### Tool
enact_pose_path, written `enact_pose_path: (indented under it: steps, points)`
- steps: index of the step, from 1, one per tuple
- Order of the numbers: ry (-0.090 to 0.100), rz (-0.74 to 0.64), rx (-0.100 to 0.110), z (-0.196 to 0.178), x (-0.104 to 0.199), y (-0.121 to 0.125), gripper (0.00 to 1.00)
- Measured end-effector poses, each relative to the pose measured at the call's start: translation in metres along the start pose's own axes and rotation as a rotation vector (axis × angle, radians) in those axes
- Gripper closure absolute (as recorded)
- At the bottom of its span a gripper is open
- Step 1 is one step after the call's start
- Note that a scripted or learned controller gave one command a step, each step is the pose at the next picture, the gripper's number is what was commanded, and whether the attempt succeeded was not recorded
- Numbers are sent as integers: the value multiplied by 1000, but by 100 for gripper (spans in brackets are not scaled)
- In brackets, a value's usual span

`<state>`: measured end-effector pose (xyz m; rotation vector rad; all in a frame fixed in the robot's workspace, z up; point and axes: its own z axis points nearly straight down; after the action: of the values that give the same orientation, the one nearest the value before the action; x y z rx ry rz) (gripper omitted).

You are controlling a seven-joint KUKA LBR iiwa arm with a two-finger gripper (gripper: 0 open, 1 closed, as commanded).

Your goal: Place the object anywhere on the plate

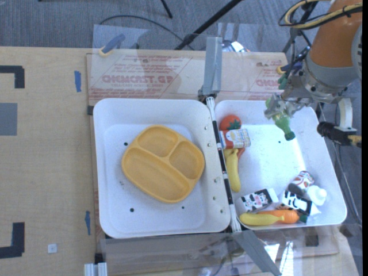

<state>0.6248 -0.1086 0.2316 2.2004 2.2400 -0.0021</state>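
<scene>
A yellow divided plate lies in the left bin, with nothing in its compartments. My gripper hovers over the back of the right bin, near its far wall. It is shut on a small green object, which hangs tilted from the fingers with its dark tip pointing down and to the right. The gripper is well to the right of the plate, across the divider between the bins.
The right bin holds a red tomato, a small carton and a banana along its left wall. A black-and-white carton, an orange carrot and small packages lie at its front.
</scene>
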Motion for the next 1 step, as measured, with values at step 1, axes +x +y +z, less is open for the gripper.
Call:
enact_pose_path:
  steps: [1]
  points:
    - [2, 27, -3, 19, 135, 41, 100]
